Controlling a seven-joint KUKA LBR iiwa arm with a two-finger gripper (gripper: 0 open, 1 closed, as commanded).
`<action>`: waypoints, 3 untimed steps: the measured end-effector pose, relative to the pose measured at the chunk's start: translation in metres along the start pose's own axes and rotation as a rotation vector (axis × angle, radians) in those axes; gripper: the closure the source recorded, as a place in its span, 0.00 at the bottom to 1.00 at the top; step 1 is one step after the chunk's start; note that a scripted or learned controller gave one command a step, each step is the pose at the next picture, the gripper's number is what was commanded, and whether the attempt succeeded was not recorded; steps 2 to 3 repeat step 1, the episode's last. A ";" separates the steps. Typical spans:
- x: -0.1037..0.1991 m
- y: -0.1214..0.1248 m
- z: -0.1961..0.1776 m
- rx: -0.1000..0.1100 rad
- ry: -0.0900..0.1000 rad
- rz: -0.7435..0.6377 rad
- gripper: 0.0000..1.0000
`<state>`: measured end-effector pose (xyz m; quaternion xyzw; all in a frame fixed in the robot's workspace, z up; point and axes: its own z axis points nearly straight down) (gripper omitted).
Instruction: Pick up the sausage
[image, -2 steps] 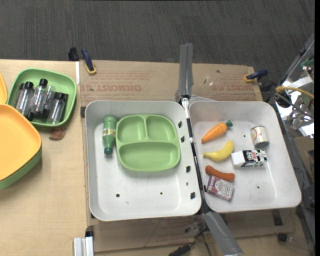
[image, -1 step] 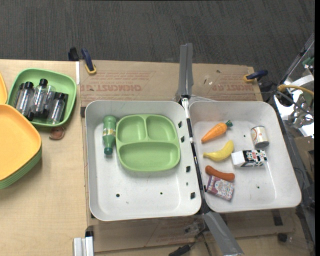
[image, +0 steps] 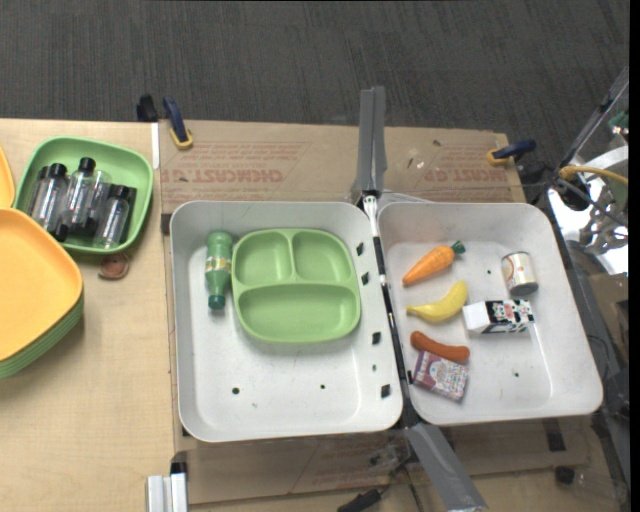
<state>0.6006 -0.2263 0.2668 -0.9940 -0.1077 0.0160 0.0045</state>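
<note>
The sausage (image: 440, 346) is a short red-brown link lying flat in the right bin (image: 560, 385), near that bin's left wall and toward the front. A small purple packet (image: 441, 376) touches its front side. A banana (image: 440, 302) lies just behind it.
The right bin also holds a carrot (image: 432, 263), a small can (image: 518, 272) and a black-and-white carton (image: 498, 316). The left bin (image: 280, 400) holds a green divided plate (image: 296, 284) and a green bottle (image: 218, 268). On the bench at left stand a green tray of bottles (image: 85, 195) and stacked orange plates (image: 35, 300).
</note>
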 end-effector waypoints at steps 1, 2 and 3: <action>-0.001 0.001 -0.007 0.002 -0.004 -0.002 1.00; -0.001 0.001 -0.007 0.002 -0.004 -0.002 1.00; -0.001 0.001 -0.007 0.002 -0.004 -0.002 1.00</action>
